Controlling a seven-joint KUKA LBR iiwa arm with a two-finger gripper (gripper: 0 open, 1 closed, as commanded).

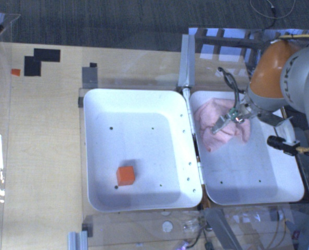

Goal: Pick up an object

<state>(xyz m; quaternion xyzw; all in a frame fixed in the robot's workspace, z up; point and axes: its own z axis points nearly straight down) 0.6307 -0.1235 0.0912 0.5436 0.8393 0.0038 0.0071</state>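
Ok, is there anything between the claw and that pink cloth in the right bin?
Nothing visible stands between them. The claw is directly over the pink cloth in the upper left part of the right bin, with its tips right at the fabric. Whether it actually has hold of the cloth can't be told from this view.

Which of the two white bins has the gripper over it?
The right bin, holding the pink cloth; the gripper is over that cloth. The left bin holds an orange block.

Small orange block (126, 175), flat in the lower left of the frame's left bin, crumpled pink cloth (220, 124), upper part of right bin
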